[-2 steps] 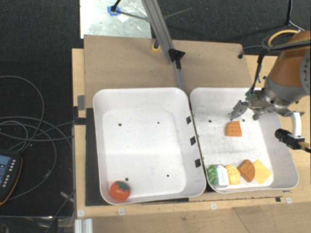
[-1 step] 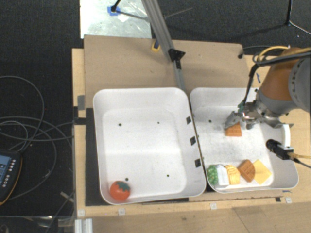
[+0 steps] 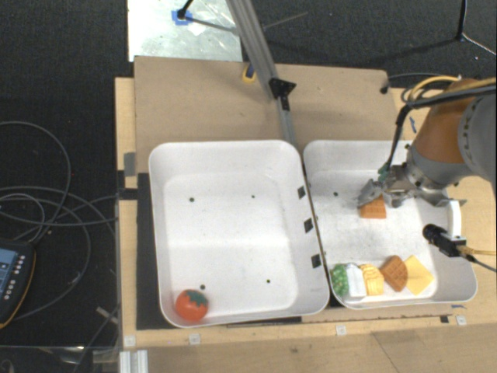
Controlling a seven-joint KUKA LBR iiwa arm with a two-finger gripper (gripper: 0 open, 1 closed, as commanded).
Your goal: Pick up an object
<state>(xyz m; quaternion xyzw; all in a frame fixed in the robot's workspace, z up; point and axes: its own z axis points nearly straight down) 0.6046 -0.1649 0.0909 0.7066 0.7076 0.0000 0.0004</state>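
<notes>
Reaching in from the right, the gripper (image 3: 378, 195) sits low in the right bin (image 3: 342, 169) directly over a small orange wedge (image 3: 373, 210), touching or nearly so, though whether it is spread or pinching the wedge cannot be told.

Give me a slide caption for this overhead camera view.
Gripper over an orange block in the right bin; tomato in the left.
</notes>
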